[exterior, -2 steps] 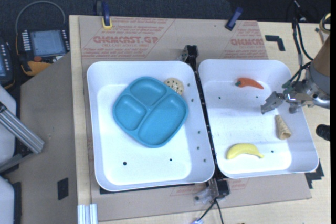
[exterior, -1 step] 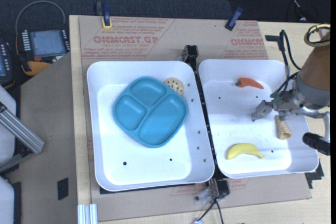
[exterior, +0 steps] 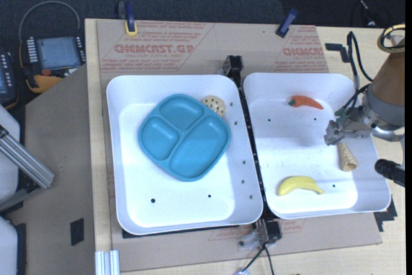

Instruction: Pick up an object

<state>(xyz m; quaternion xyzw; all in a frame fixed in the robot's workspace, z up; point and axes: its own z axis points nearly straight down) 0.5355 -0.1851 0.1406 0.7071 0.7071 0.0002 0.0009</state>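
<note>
so the pincer (exterior: 334, 133) sits low in the right bin (exterior: 283, 145), just beside the tan cone (exterior: 347, 156), probably lining up on it. can't tell its state from here. carrot (exterior: 305, 102) and banana (exterior: 299, 186) lie apart, blue plate (exterior: 185, 136) in the left bin

2 white bins (exterior: 129, 203); blue tray (exterior: 185, 136), speckled tan cookie (exterior: 213, 104), yellow banana (exterior: 299, 186), orange carrot (exterior: 306, 102), beige cone (exterior: 347, 156).
</note>
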